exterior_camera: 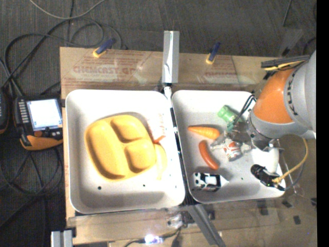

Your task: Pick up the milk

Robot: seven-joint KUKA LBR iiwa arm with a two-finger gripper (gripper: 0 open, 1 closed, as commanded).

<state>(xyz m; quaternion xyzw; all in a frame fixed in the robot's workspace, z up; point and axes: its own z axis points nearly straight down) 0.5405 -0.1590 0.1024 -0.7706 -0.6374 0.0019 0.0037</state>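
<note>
The milk (206, 180) is a small carton with black and white cow patches, lying on its side near the front wall of the right bin (241, 99). My gripper (235, 139) hangs over the middle of that bin, beyond and to the right of the milk and apart from it. Right under the gripper lies a small white and red object (232, 150). Nothing links the gripper to the milk.
An orange carrot (204, 131) and a red sausage (207, 155) lie left of the gripper, between it and the bin divider. A green item (225, 112) sits behind it. The left bin (77, 138) bears a yellow divided plate (122, 145).
</note>
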